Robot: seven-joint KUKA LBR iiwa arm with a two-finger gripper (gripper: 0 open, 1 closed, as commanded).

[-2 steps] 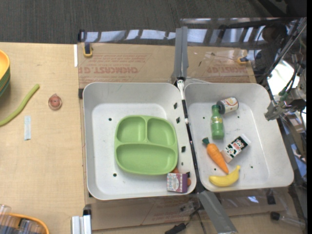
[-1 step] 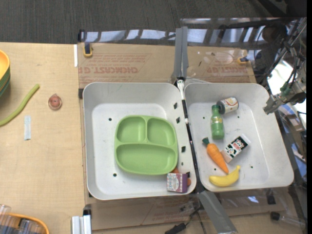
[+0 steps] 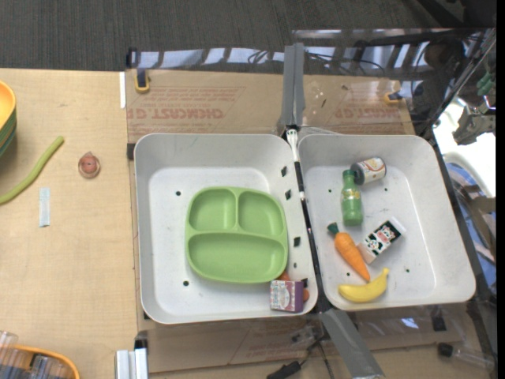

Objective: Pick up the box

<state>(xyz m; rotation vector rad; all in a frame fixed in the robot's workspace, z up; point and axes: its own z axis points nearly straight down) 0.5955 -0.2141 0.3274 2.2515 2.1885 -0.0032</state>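
Down in the left bin's (image 3: 144, 235) near-right corner, what looked like a small pink box (image 3: 286, 294) lay beside the green plate (image 3: 237, 235); the gripper's grasp could not be told

Light wooden surface (image 3: 79, 275) with brown cardboard (image 3: 205, 109) laid across its middle. On the cardboard, two shallow white bins side by side: left bin (image 3: 158, 235), right bin (image 3: 442, 235). On bare wood at far left: green strip (image 3: 31, 176), small pink round piece (image 3: 89, 165), pale slip (image 3: 44, 208).
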